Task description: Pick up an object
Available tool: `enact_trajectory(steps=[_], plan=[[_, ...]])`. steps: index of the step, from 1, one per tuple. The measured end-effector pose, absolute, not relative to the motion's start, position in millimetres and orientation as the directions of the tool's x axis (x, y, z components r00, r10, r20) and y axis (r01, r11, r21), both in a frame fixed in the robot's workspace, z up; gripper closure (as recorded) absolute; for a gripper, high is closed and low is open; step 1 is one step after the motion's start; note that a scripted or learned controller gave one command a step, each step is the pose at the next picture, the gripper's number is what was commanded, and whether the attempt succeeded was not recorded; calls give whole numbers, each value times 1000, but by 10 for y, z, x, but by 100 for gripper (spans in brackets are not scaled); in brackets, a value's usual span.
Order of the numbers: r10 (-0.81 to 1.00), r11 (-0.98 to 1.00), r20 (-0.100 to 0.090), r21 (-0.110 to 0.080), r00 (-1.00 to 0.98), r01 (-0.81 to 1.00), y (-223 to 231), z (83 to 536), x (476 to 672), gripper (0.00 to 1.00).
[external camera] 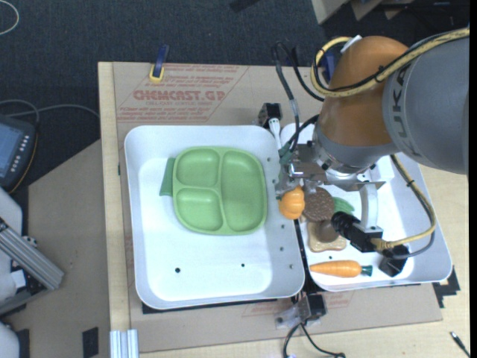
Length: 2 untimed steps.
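Note:
My gripper (297,179) hangs over the seam between the two bins, under the arm's orange band. Directly below its tip I see a small orange fruit (291,203) at the left edge of the right bin (417,263); whether it is gripped or just lying there I cannot tell. To the right of the fruit lies a brown round piece (320,203) above a slice of toast (325,235). A carrot (339,269) rests along the right bin's front edge. Something green (345,206) peeks out beside the brown piece. The arm hides most of the right bin.
The left bin (209,274) holds a green divided plate (220,189) in its upper half. Black cable connectors (365,239) hang over the right bin near the toast. A cardboard sheet (179,88) lies behind the bins.

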<state>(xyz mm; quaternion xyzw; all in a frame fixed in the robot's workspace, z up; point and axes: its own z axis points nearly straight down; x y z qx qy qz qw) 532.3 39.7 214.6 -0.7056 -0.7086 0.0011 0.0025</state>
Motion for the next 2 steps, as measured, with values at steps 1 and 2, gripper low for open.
enact_trajectory(steps=[1,2], plan=[[1000,3,1,0,-3,1000,592,2181,5311,100],[1000,-1,0,1,1,1000,556,2254,5327,100]])
